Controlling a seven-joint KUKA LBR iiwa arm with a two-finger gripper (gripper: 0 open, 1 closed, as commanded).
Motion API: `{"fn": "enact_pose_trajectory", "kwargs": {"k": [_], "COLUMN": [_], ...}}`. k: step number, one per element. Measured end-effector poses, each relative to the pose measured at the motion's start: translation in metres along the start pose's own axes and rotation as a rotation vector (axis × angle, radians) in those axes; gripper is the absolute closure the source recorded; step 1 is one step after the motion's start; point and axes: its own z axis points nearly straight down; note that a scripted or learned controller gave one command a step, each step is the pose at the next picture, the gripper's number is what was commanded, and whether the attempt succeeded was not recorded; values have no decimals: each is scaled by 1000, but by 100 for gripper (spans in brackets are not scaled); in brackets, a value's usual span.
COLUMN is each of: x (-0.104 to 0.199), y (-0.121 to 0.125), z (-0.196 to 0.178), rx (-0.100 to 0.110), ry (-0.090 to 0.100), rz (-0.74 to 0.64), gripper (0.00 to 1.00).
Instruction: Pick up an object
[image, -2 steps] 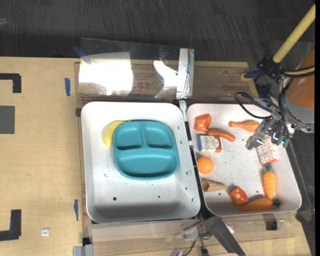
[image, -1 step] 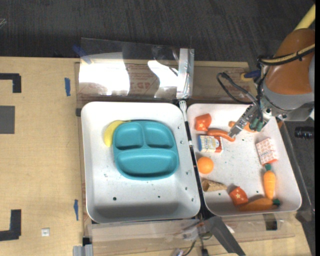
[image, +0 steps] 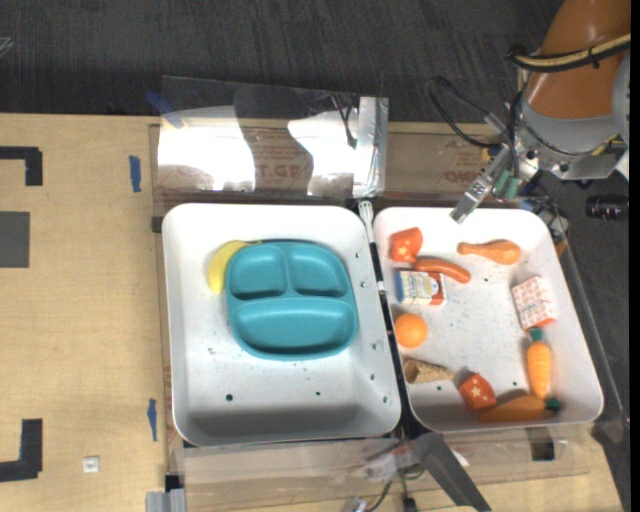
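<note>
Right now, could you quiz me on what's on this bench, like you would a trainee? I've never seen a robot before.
1. True or false: the teal divided plate lies in the right bin.
2. Which of these sits nearest the tool?
A. the orange ball
B. the carrot
C. the toy chicken drumstick
3. Fill in: a yellow object peeks out from under the plate's ______ edge.

Key:
1. False; it lies in the left bin.
2. C; the tool hangs over the right bin's far rim, close to the drumstick.
3. Left.
</note>
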Motion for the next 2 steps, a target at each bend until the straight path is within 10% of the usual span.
{"fn": "enact_pose_trajectory", "kwargs": {"k": [1, 2], "x": [0, 32], "y": [-2, -80], "z": [3, 131], "rx": [4, 13], "ry": [3, 12], "rz": [2, 197], "gripper": [0, 0]}}
